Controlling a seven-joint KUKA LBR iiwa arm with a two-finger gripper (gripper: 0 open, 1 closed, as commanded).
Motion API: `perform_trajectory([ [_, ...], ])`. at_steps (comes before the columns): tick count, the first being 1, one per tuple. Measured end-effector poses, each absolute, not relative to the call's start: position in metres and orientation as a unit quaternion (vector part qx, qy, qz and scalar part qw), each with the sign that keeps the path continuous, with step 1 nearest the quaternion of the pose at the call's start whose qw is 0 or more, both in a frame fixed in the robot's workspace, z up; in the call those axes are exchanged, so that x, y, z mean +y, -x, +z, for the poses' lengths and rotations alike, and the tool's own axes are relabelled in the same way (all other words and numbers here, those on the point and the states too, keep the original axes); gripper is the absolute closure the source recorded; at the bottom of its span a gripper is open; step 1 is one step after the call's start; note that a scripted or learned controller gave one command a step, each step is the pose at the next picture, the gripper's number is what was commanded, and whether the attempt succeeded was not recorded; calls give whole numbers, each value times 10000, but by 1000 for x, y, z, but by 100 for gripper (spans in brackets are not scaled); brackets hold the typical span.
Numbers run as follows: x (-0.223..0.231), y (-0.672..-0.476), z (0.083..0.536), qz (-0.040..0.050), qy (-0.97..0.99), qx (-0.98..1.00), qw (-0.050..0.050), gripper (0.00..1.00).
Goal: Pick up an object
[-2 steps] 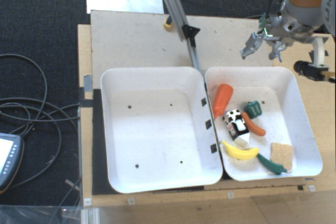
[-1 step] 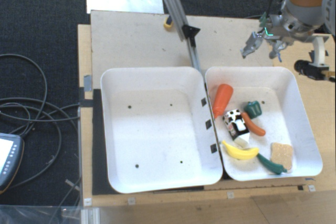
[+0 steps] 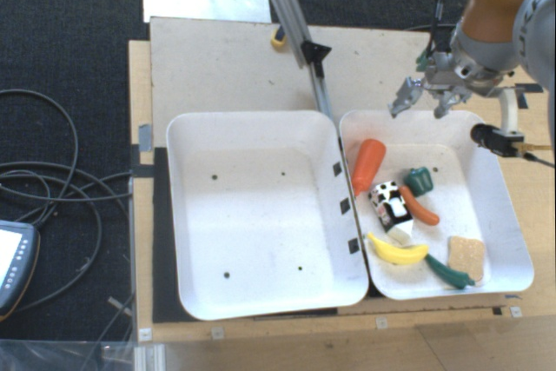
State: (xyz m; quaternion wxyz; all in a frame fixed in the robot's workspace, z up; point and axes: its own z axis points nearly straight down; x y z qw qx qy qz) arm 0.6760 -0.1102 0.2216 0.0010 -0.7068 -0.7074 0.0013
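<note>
Although the grey two-finger hand (image 3: pixel 425 102) is held spread and empty above the right white bin (image 3: pixel 511 217), nothing is yet lifted; the orange plastic carrot (image 3: pixel 367 163) lies inside.

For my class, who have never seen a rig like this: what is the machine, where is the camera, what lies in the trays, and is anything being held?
One camera looks down at a slant on a bench. The grey and orange robot arm reaches in from the right; its gripper hangs open above the right bin, holding nothing. In that bin lie a carrot, a banana, a black-and-white toy cow, a green pepper and a tan sponge. The left bin sits alongside.
</note>
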Motion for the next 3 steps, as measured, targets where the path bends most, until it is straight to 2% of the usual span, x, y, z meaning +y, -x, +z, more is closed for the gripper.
perform_trajectory([
  [1, -108, -685, 175, 8, 7056, -7086, 7, 0],
  [2, -113, -682, 122, 11, 7067, -7076, 11, 0],
  [3, -113, -685, 137, -16, 7062, -7080, -24, 100],
])
